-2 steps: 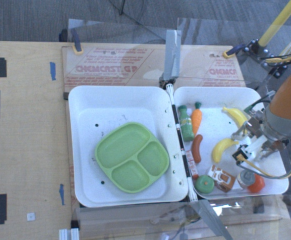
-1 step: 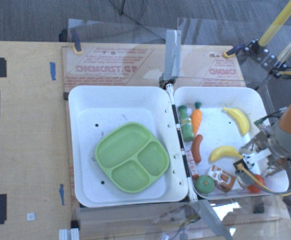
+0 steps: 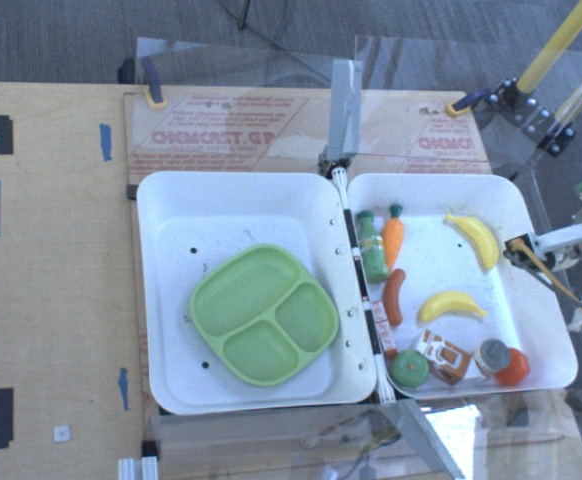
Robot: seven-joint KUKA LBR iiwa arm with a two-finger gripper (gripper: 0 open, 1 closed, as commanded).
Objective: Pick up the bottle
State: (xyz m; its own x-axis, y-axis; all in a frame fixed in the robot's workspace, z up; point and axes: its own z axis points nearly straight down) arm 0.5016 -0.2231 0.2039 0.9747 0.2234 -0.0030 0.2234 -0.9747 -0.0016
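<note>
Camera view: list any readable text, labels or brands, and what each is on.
"CHEMCAST GP", red print, faint: on the protective sheet behind the left bin.
Same red print on the sheet behind the right bin: too washed out to read.
Label on the bottle: too small to read.
Print on the small carton: too blurred to read.

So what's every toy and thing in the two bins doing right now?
Bottle: lying flat by the right bin's left wall, untouched.
Carrot: lying beside the bottle.
Sausage: lying flat.
Upper banana: lying loose.
Lower banana: lying loose.
Green apple: resting at the front wall.
Brown carton: lying down.
Can: resting next to the tomato.
Green plate: flat in the left bin.
</note>
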